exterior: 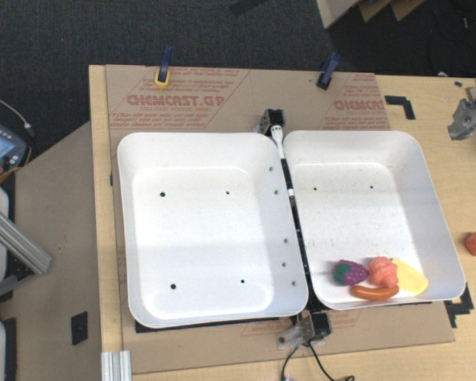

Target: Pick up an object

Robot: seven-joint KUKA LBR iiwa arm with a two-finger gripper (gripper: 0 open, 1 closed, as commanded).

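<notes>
Toward the near right corner of the right bin [428,181] lies a small cluster of toy foods, all touching or nearly so. A purple, bumpy piece that looks like a bunch of grapes [350,272] sits leftmost. Just right of it is a pinkish-orange lumpy piece [384,271], and beyond that a flat yellow piece [413,279] rests against the bin's sloping wall. An orange sausage-shaped piece [374,292] lies across the front of the group, nearest the bin's front rim.

The left bin [135,213] stands beside the right one, their inner rims meeting along a dark strip with a black clamp at the far end. Both bins rest on a cardboard sheet [222,94] with red printing, laid on the table [452,101]. A blue clip [164,68] and another blue clip [328,71] hold the sheet's far edge.

At the view's right edge, well above and apart from the toys, a grey metal part shows that may be the claw [466,116]; it is cut off by the frame, so whether it is open or closed I cannot tell. A small orange object [474,244] sits on the table outside the right bin.
</notes>
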